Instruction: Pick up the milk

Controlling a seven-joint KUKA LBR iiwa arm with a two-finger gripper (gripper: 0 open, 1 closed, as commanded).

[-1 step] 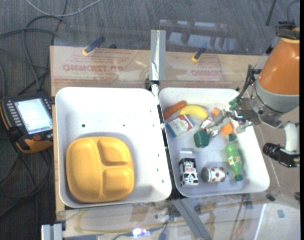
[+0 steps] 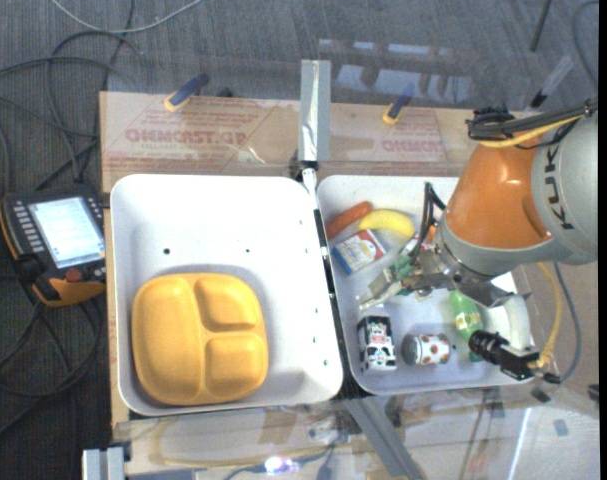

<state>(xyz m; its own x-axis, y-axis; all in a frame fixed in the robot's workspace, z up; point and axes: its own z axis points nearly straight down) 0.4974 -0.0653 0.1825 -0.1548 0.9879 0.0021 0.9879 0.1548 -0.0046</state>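
Observation:
The milk [image 2: 376,342] is a small white carton with black cow patches and a red mark. It stands near the front left corner of the right bin [image 2: 513,368]. My gripper [image 2: 401,273] hangs over the middle of that bin, below the orange wrist band, a short way above and to the right of the carton. It is apart from the milk and nothing shows in its grasp.
The right bin also holds a sausage [image 2: 348,217], a banana [image 2: 387,223], a blue and white box [image 2: 358,253], a green bottle [image 2: 466,314] and a small spotted can [image 2: 427,349]. A yellow divided tray [image 2: 199,338] lies in the left bin [image 2: 213,208].

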